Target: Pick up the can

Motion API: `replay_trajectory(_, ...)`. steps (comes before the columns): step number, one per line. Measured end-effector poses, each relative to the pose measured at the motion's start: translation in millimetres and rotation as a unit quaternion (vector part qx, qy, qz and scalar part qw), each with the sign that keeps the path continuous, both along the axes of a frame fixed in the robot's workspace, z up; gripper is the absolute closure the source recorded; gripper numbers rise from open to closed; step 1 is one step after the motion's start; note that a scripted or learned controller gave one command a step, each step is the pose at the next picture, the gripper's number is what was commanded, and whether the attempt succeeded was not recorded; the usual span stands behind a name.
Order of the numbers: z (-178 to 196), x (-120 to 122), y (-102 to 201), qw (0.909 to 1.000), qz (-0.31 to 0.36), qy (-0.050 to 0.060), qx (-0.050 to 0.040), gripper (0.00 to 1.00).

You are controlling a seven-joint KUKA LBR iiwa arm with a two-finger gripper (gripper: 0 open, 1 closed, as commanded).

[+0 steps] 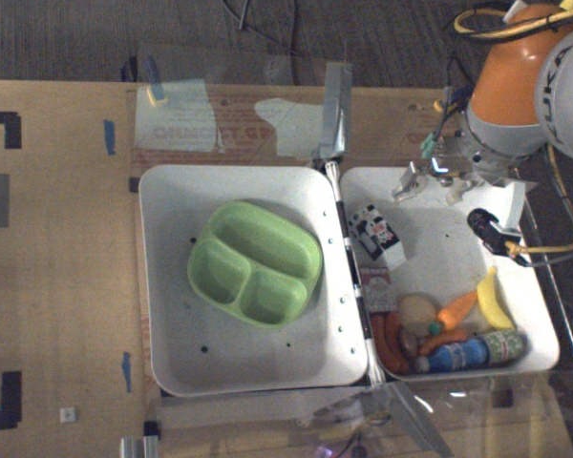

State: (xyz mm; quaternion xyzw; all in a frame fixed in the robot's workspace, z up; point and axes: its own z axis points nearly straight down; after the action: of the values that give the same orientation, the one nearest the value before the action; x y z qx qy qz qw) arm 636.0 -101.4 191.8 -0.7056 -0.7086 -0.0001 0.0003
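Camera view: pincer (430, 175) hovers at the far edge of the right bin (540, 346), fingers apart (nothing between them). Toward the near wall, well apart from it, lies what seems to be the can (473, 352), beside a banana (494, 300). Pickup not yet begun.

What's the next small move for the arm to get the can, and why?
Probably shift toward the right bin's lower edge in view. The gripper hovers at its upper edge, while the can lies on its side against the lower wall, crowded by the carrot and banana.
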Motion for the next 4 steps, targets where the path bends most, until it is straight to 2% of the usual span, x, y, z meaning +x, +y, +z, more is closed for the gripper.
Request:
replay_trajectory(1, -76.9, -12.8, -22.7, 0.9999, 0.004, -0.016, -0.0032, 0.0)
replay_trajectory(2, -82.4, -33.8, -22.6, 0.9992, -0.026, -0.03, -0.0041, 0.0)
replay_trajectory(3, -103.6, -12.8, -80.4, 0.9992, -0.039, -0.001, -0.001, 0.0)
replay_trajectory(4, -106.4, 31.7, -102.9, 0.9975, -0.07, 0.004, 0.0092, 0.0)
